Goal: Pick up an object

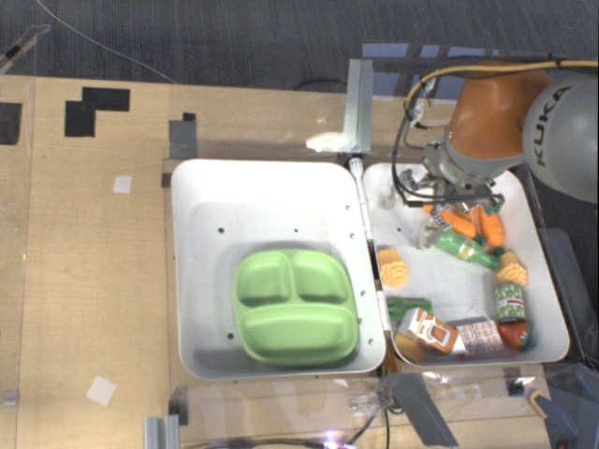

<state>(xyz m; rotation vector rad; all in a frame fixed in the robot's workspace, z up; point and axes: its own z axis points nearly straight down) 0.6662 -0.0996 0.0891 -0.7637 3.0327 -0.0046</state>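
My gripper (442, 215) hangs below the orange wrist band over the far part of the right bin (552, 316). It is directly above a cluster of orange toy carrots (465, 224) and a green bottle (467, 248) lying on its side. The wrist hides part of the carrots. A yellow corn-like piece (393, 271) lies to the gripper's near left. Along the near side of the bin lie an orange-and-white carton (432, 332), a wrapped bar (479, 337) and a red-and-green can (510, 302).
The left bin (206, 204) holds a green divided plate (295, 307) toward its near side. A flat green item (409, 307) and a small yellow piece (512, 271) also lie in the right bin. A metal post (359, 101) stands behind the bins' shared wall.
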